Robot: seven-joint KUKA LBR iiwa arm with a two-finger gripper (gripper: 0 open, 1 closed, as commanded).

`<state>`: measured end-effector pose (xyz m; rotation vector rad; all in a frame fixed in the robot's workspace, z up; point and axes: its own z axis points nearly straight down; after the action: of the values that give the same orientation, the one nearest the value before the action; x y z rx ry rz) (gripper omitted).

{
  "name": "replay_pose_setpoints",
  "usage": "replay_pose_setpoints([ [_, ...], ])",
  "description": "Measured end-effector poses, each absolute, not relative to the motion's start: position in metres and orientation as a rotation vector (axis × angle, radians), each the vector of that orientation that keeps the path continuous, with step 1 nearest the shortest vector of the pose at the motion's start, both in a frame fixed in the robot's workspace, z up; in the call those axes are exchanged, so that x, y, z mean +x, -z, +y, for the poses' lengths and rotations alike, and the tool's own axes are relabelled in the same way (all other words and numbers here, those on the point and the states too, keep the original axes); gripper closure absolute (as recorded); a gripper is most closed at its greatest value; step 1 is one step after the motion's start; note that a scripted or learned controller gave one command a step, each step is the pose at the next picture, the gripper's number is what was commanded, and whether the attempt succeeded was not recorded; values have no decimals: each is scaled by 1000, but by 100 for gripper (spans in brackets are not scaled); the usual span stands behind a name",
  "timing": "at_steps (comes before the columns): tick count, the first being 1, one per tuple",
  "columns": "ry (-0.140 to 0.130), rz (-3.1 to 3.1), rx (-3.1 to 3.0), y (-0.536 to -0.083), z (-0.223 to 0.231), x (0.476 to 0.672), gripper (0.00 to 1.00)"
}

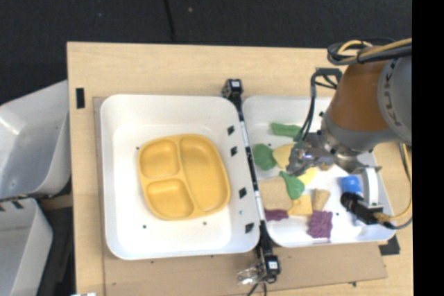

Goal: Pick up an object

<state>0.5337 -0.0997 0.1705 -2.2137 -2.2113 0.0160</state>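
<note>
Pincer (300, 164) is hanging low in the right bin (277, 106), down among the small toys; whether it is spread or pinched I cannot tell from where I am standing. Going left to right: a yellow tray (184, 175) is lying in the left bin (125, 114). Past the divider, green pieces (264, 157), a yellow piece (283, 154) and purple pieces (320, 224) are sitting around the pincer. A blue piece (350, 184) is resting further right, under the arm (361, 104).
</note>
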Motion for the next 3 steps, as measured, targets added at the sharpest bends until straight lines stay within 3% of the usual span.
replay_pose_setpoints([
  [1,11,-2224,-2230,-103,-119,521,100],
  [2,14,-2222,-2237,-116,-120,523,100],
  [3,8,-2222,-2235,-104,-99,493,100],
])
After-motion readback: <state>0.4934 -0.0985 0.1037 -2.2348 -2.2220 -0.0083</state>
